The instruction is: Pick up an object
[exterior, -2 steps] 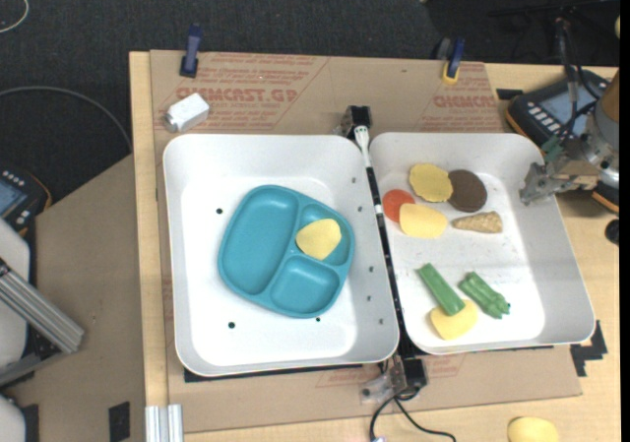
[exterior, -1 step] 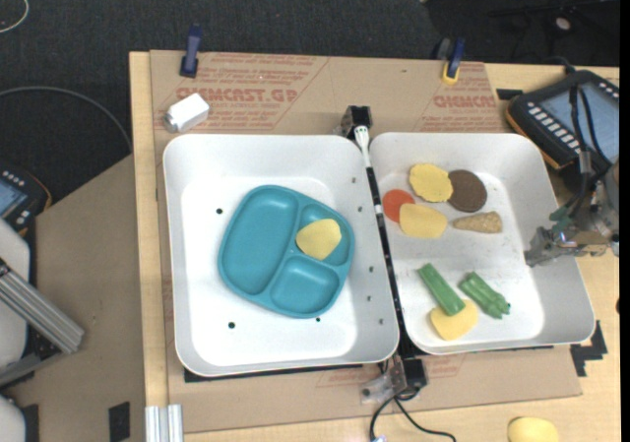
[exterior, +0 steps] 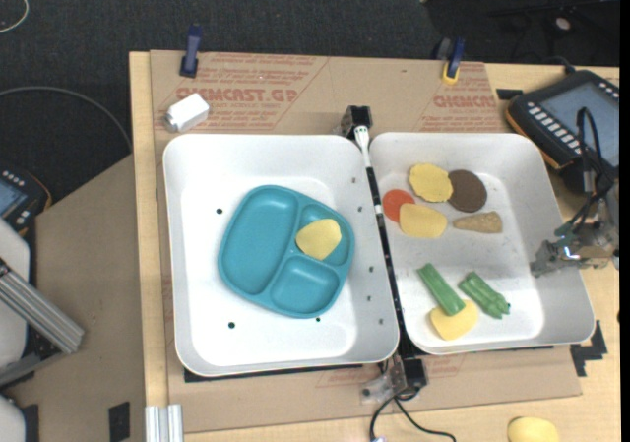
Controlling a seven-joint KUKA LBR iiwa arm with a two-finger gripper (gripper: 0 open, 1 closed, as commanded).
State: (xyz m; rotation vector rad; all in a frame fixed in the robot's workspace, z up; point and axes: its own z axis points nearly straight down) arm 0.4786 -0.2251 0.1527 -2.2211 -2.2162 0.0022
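gripper (exterior: 566,255): at right bin's (exterior: 527,159) right rim, over nothing.
fingers: cannot tell.
food: untouched in the bin.
pick: not started, i'd say.

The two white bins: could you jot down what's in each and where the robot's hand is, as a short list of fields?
left bin: round teal plastic divided plate, a pale yellow food piece in its upper right compartment
right bin: yellow round piece, brown round piece, red-orange piece, yellow piece, tan wedge, two green pieces, yellow piece at the front
gripper: over the right bin's right edge, nothing seen in it
outside the bins: yellow object at the bottom right
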